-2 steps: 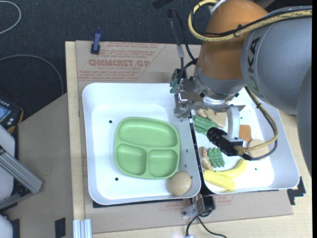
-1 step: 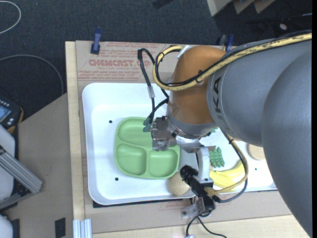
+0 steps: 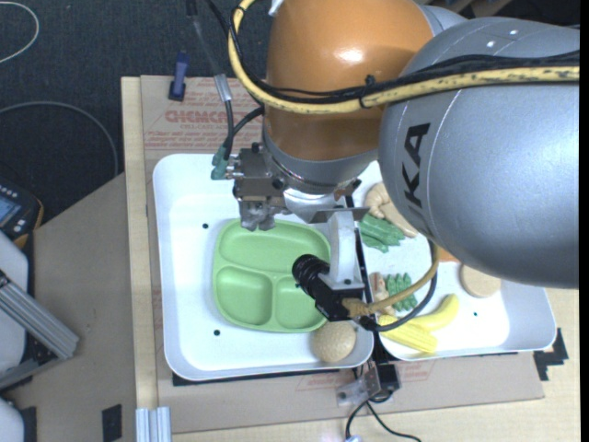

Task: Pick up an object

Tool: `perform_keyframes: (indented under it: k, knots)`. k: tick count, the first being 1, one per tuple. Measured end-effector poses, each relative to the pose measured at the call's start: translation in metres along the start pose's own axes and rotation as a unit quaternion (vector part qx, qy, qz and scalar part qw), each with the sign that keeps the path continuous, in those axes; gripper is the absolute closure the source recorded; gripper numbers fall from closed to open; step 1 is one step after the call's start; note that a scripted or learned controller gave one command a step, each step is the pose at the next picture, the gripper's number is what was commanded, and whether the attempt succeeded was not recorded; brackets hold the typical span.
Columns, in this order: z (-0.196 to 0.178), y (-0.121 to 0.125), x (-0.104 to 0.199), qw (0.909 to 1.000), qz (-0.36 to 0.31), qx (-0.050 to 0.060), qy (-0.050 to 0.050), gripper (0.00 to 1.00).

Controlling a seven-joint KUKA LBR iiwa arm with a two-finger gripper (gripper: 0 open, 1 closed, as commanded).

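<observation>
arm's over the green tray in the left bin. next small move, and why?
Probably a short straight descent onto the far rim of the green tray. The end effector appears to hang right over that rim in the left bin, so no sideways shift seems needed. The tan round piece lies apart at the near edge.

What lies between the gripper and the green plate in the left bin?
Nothing visible does. The gripper is directly over the far edge of the green plate. A tan ball sits by the plate's near corner, away from the gripper.
</observation>
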State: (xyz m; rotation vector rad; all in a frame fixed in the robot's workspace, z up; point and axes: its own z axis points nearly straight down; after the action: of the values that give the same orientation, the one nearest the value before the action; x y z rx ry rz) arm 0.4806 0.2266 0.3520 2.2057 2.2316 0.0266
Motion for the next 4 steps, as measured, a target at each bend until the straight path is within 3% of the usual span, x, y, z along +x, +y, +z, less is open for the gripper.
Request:
perform_keyframes:
  k: [1, 2, 3, 4]
  knots:
    - [0.103, 0.004, -0.049, 0.9999, 0.009, 0.013, -0.007, 1.0]
    - [0.117, 0.034, -0.055, 0.9999, 0.007, 0.007, -0.005, 1.0]
    - [0.169, 0.007, -0.192, 0.9998, 0.013, 0.012, -0.006, 1.0]
    - [0.06, -0.003, -0.144, 1.0, 0.003, 0.002, -0.003, 1.0]
